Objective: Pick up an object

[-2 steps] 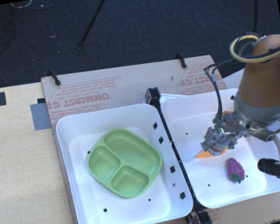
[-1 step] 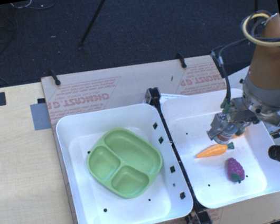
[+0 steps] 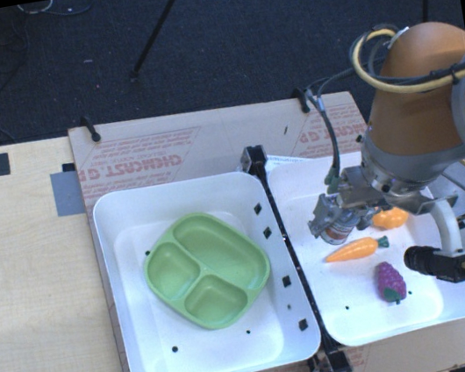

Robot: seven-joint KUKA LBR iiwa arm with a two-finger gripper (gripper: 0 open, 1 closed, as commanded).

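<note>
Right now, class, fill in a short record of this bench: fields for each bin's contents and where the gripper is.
left bin: green divided plate
right bin: toy carrot, purple grape bunch, small orange item
gripper: low over the right bin, just above the carrot's left end
arm: enters from the right

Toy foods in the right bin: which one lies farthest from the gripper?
The purple grape bunch, toward the bin's front. The carrot lies just below the gripper, and the small orange fruit sits right beside it.
</note>
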